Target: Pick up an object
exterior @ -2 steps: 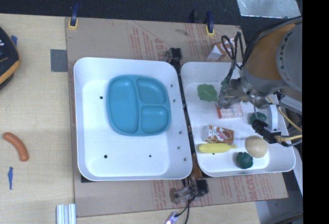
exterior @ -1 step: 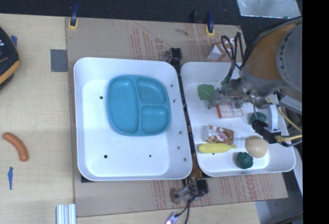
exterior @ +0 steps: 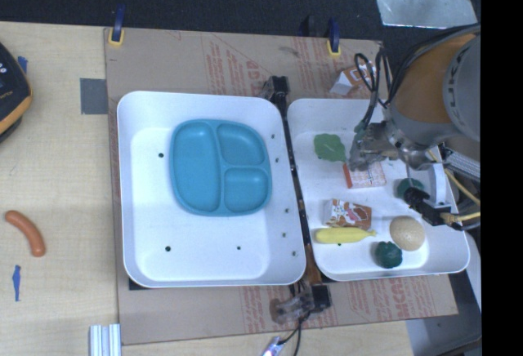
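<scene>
A: Where is the gripper (exterior: 365,152)?
B: Right of centre, over a red-and-white packet (exterior: 364,175); grip state: cannot tell.
A: Risk?
B: The flat packet may slip free.

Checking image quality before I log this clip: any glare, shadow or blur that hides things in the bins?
Camera view: even overhead light, mild glare on the left bin floor beside the blue plate; the arm shades part of the right bin; the gripper above the red-and-white packet looks soft and dark, so its fingers are unreadable.
</scene>
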You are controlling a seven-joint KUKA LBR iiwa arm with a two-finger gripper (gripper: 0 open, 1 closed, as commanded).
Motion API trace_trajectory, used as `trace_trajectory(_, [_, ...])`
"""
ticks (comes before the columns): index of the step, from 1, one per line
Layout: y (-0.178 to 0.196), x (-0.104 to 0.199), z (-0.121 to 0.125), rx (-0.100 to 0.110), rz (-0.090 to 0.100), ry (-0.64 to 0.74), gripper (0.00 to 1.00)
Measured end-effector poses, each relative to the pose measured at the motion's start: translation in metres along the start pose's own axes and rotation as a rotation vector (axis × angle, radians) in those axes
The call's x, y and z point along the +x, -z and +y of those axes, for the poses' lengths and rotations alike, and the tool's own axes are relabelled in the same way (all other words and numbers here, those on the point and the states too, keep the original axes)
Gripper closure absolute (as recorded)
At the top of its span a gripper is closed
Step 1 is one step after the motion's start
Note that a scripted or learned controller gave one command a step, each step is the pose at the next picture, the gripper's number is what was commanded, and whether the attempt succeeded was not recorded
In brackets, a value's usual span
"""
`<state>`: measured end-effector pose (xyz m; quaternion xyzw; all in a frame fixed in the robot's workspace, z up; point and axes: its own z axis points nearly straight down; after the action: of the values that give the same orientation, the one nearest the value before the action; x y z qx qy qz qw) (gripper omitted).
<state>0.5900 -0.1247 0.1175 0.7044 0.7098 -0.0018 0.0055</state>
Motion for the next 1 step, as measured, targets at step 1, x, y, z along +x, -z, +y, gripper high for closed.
trace_trajectory(1, [0.0, 0.0, 0.0, 0.0, 0.0, 0.0, 0.0])
